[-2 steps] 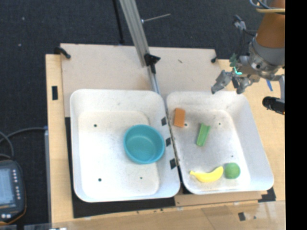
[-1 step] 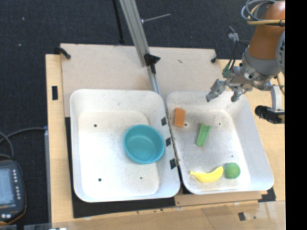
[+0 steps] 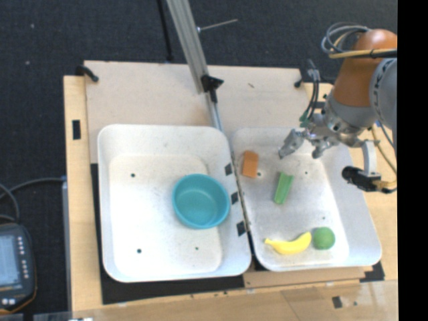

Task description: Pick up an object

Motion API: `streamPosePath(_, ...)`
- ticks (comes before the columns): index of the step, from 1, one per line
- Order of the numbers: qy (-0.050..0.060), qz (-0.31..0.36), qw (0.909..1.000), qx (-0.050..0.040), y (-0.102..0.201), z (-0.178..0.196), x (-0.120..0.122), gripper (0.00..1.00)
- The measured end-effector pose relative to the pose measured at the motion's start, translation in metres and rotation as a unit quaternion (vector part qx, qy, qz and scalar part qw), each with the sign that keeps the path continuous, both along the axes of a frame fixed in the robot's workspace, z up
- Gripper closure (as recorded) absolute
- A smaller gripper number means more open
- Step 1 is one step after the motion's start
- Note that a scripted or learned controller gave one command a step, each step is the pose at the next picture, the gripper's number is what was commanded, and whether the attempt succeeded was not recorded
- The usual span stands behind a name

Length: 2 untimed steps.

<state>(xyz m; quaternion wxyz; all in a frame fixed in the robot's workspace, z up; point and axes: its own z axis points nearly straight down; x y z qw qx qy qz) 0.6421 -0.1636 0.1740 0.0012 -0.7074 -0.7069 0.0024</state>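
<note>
My gripper (image 3: pixel 304 148) hangs over the far part of the right bin (image 3: pixel 354 236), its two fingers spread open with nothing between them. Below and left of it lies a green block (image 3: pixel 283 188) on the bin floor. An orange block (image 3: pixel 249 164) sits near the bin's left wall. A yellow banana (image 3: pixel 289 245) and a green ball (image 3: pixel 323 238) rest at the front of the same bin. In the left bin (image 3: pixel 134 246) stands a teal bowl (image 3: pixel 200 201).
A slanted metal pole (image 3: pixel 194 52) rises from behind the bins, ending at a clamp between them. A black cable fitting (image 3: pixel 361 177) juts out by the right bin's right rim. A grey pendant (image 3: pixel 13 259) sits off the bench at lower left.
</note>
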Motion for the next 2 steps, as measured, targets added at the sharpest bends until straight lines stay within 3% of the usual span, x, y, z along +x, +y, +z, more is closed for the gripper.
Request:
streamPosePath(1, -0.001, 0.0, 1.0, -0.0005, -0.008, -0.044, 0.002, 0.0)
streamPosePath(2, -0.005, -0.001, 1.0, -0.0009, -0.008, -0.03, 0.004, 1.0)
